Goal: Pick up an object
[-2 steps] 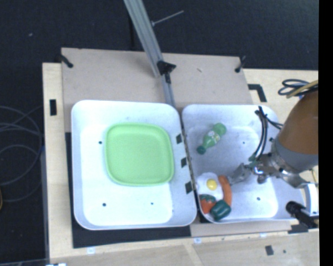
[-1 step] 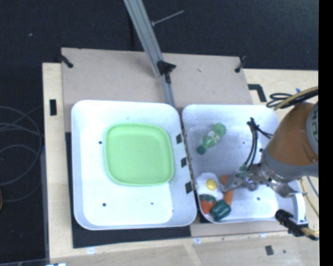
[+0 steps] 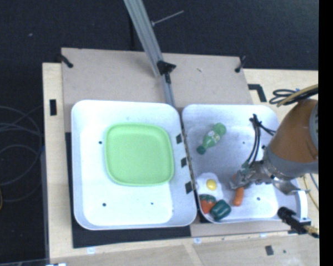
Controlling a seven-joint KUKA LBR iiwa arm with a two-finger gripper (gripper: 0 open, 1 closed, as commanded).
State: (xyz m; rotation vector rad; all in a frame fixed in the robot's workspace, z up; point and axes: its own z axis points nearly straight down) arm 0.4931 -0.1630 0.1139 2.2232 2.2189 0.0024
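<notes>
- Arm (image 3: 294, 143) enters from the right; orange band sits over the right bin's right side.
- Gripper (image 3: 245, 180) low in the right bin (image 3: 233, 118), toward its lower middle. The fingers are too small and blurred to read, so I cannot tell whether they are spread or closed.
- Small orange carrot-like piece (image 3: 238, 196) lies just below the gripper, close to touching or touching; nothing shows it held between the fingers.
- Green bottle (image 3: 211, 137) lies tilted in the upper left part of the right bin, well apart from the gripper.
- Lower left corner of the right bin holds a cluster: a white item with a yellow centre, like a fried egg (image 3: 210, 184); a red item (image 3: 206, 204) just under it; a dark green block (image 3: 220, 209) touching the red one on its right.
- Left bin (image 3: 89, 204) holds a pale green square plate (image 3: 139, 154), lying flat, a little above centre.
- Both bins rest side by side on a tan board on the pale surface (image 3: 127, 254); black clips join them along the shared edge.
- Grey metal bar (image 3: 144, 26) slants from the top of the view down to the bins' junction.
- Black cables (image 3: 258, 134) run along the arm's wrist side.
</notes>
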